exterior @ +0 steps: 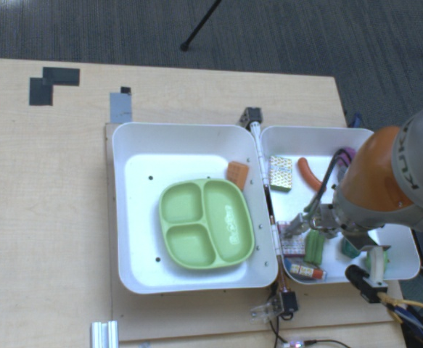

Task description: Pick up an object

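My gripper (305, 222) hangs low in the right bin (309, 135), near its left-centre. Directly under and beside it lies a green oblong object (314, 247). A pale, patterned flat item (292, 243) lies just left of that, against the bin's left wall. A red sausage-shaped piece (310, 174) and a speckled yellow-white block (281, 172) rest farther back in the same bin. I see nothing clearly lifted by the gripper.
The left bin (135, 194) holds a green three-section plate (206, 223) and a small orange block (237, 172). In the right bin lie a small red-capped tube (307, 271) at the front, a teal piece (350, 249) and a purple item (344, 154) partly behind the arm.
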`<state>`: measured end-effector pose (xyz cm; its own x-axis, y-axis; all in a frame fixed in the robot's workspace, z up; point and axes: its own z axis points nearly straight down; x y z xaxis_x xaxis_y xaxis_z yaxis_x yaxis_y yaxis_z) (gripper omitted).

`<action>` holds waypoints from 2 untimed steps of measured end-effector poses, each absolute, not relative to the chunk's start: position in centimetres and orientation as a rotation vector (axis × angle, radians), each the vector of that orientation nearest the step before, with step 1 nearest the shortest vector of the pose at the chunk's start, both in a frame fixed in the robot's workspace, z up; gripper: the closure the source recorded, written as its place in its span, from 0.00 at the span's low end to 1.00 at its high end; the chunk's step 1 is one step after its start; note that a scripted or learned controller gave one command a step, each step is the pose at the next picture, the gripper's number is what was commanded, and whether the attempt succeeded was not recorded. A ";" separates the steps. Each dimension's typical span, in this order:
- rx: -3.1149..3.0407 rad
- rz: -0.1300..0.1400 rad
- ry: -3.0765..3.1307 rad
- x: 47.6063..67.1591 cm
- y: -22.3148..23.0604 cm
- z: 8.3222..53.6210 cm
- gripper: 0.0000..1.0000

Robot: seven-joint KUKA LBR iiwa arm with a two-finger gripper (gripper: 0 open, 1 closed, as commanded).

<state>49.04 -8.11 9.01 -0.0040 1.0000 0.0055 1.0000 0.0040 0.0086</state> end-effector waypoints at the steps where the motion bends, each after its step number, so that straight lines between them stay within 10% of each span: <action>1: 2.207 0.031 2.221 49.5 -8.0 10.3 1.00; 2: 2.214 0.004 2.225 55.2 -8.8 11.5 1.00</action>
<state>55.17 -8.78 11.52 -0.0047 1.0000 -0.0001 1.0000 0.0047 0.0036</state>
